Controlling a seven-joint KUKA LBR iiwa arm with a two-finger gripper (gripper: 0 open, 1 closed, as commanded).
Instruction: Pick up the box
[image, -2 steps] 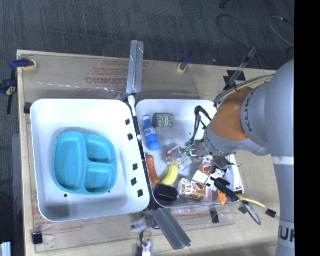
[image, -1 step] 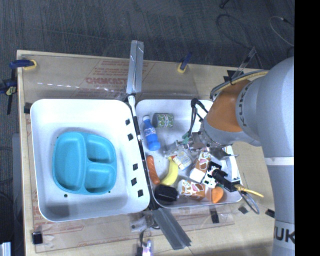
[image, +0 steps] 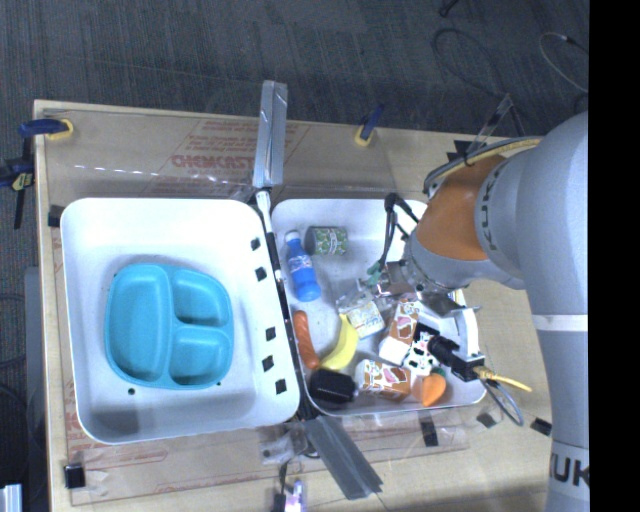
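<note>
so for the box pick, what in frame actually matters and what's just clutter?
Job:
box, in the right bin
gripper, low over that bin's clutter

Lying about:
banana
blue bottle
green can
carrot
black object
blue divided tray, left bin

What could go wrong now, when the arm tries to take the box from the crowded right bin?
1. The tool is low over a tight pile: the box lies against the banana and the black object, so it may catch a neighbour instead.
2. Lifting could drag the carrot or the small carton along.
3. The box lies near the right bin wall, so a push could jam it there.
</note>
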